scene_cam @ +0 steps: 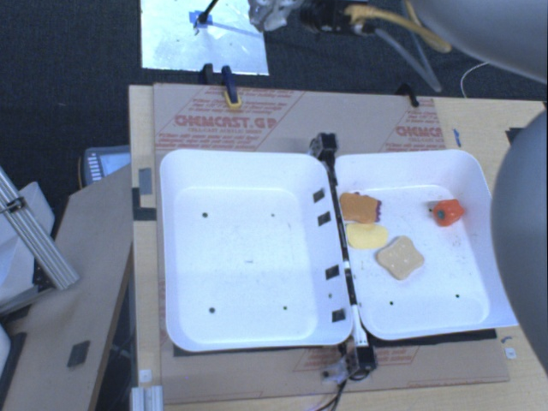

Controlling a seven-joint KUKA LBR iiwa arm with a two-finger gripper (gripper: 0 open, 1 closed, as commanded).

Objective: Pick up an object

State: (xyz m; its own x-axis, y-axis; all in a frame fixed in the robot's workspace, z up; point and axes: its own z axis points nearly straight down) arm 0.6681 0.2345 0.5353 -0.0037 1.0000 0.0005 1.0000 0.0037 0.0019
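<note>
The board under the bins bears red print — "CHEMCAST GP" reads plainly at its upper left, just behind the left bin. The same red lettering shows again at the upper right, behind the right bin, set at a slant and cut off by the bin's rim, so only part of the word can be made out. Faint red marks show on the board's front strip too — too small and too hidden to read. Nothing else carries legible writing.
</note>
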